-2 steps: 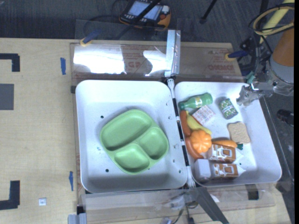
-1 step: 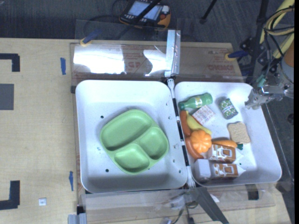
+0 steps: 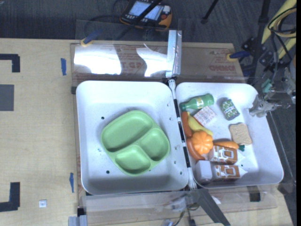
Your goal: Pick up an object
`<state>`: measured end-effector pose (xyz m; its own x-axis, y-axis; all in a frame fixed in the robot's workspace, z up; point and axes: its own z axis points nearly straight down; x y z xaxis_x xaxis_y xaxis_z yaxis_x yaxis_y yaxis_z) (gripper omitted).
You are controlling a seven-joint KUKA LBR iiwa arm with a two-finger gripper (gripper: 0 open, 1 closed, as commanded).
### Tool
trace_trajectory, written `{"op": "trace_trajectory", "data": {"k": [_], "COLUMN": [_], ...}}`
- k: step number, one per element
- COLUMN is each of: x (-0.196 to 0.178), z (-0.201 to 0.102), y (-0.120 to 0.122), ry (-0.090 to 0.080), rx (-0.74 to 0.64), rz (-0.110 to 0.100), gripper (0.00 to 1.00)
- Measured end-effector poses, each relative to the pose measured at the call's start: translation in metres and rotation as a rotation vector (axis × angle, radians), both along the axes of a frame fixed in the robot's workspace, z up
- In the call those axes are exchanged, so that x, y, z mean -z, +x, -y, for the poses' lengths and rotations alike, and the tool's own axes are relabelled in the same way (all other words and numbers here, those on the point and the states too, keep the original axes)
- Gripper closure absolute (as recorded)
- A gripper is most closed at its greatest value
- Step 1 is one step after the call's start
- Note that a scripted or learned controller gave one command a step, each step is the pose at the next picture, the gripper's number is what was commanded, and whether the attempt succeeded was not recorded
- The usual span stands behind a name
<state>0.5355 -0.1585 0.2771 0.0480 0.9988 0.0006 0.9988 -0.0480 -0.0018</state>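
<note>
1. The right bin holds the pickable things in a cluster along its left side, all well to the left of the gripper and lower in the frame.
2. Closest to the gripper is a small green can, lying just left of it with bare bin floor between them.
3. A slice of toast lies below and to the left of the gripper, apart from the can.
4. Farther left, a green bottle lies on its side, with a white and red packet just beneath it.
5. An orange pumpkin sits farther down and left, touching a yellow piece against the bin's left wall.
6. Two orange and white cartons lie below the pumpkin, the farthest things from the gripper in this bin.
7. The gripper hangs at the right bin's upper right rim; nothing sits between its fingers, and whether they are spread or closed I cannot tell.
8. The left bin, far left of the gripper, carries a green divided plate lying flat.
</note>
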Motion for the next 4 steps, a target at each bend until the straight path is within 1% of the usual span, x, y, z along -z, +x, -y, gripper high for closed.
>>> {"op": "trace_trajectory", "data": {"k": [1,2,3,4], "x": [0.068,0.095,0.157,0.062], "z": [-0.013,-0.014,-0.01,-0.024], "y": [0.083,0.041,0.028,0.092], "ry": [-0.002,0.001,0.001,-0.002], "rx": [-0.059,-0.421,-0.471,-0.472], "rz": [0.004,0.001,0.001,0.005], "gripper": [1.0,1.0,1.0,1.0]}}
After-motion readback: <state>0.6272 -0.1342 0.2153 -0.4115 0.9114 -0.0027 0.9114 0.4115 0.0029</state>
